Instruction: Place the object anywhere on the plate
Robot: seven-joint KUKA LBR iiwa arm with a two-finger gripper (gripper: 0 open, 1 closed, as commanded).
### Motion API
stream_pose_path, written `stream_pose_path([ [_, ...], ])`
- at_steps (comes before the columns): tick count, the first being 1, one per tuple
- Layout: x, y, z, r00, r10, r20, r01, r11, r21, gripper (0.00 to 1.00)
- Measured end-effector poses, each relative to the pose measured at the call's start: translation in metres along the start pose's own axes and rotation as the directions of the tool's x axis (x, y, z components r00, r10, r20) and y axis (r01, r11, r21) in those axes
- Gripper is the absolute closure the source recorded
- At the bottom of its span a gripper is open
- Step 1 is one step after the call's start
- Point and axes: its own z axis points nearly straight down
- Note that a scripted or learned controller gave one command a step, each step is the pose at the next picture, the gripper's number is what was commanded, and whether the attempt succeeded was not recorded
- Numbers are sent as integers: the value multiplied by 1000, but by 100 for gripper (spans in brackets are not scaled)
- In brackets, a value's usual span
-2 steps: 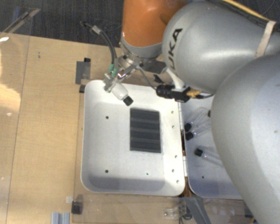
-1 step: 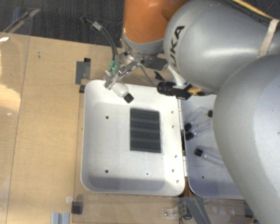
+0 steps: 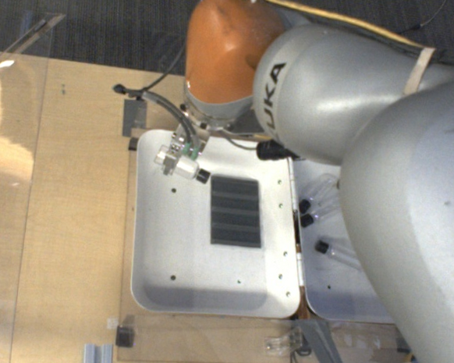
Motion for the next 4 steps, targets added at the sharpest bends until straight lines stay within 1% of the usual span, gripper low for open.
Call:
stream_pose_path([
  [1, -3, 7, -31, 780, 626, 1, -626, 780, 2, 100],
  [2, -24, -2, -16, 962, 274, 1, -274, 962, 1, 100],
  [3, -11, 11, -43, 994, -105, 3, 105, 994, -2, 100],
  [4, -9, 9, -7, 969, 245, 0, -245, 969, 1, 100],
])
